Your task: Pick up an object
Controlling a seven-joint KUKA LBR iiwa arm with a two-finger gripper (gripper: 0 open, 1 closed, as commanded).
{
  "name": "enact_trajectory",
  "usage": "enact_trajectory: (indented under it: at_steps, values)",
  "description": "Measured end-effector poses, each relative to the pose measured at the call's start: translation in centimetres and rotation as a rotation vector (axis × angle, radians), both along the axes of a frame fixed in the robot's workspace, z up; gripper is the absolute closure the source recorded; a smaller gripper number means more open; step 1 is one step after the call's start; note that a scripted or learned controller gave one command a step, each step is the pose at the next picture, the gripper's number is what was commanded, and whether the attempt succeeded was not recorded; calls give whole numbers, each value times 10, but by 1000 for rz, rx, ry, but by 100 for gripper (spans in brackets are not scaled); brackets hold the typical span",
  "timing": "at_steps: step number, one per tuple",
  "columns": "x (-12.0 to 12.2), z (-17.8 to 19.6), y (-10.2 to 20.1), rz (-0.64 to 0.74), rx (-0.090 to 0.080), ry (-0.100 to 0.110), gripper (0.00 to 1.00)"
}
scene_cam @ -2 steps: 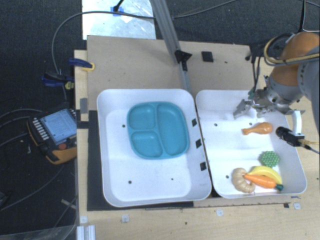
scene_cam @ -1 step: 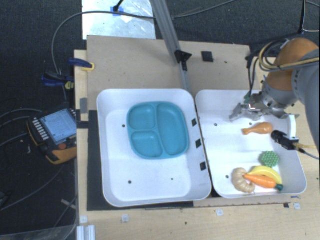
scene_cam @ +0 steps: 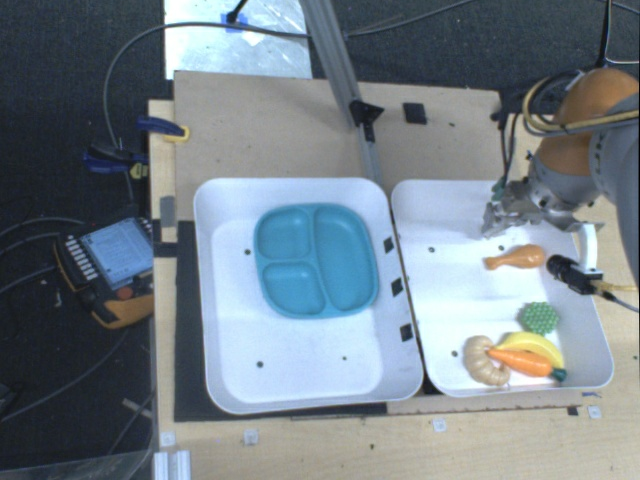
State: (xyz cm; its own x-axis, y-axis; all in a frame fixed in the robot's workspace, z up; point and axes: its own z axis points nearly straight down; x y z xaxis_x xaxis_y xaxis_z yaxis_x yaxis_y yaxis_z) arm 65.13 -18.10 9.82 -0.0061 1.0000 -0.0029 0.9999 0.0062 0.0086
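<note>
Carrot point(scene_cam: 522, 362) by banana point(scene_cam: 533, 345) | claw point(scene_cam: 497, 219) above drumstick point(scene_cam: 516, 259) | grip state unclear

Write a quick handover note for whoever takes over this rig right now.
Gripper: over the right bin's far part, above the chicken drumstick; nothing seen held, jaw state unclear.
Right bin items: drumstick mid-bin; green broccoli-like piece, banana, carrot and croissant clustered at the near edge.
Left bin: blue divided plate.
Done: nothing lifted.
Left: grasp and lift one object.

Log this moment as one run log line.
gripper above right bin, nothing seen held | nearest: toy chicken drumstick | blue divided plate in left bin
</note>
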Motion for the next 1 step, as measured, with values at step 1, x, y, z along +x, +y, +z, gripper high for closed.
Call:
enact_trajectory:
  at_steps: [1]
  values:
    - [-7, 55, -6, -6, 1, 2, 100]
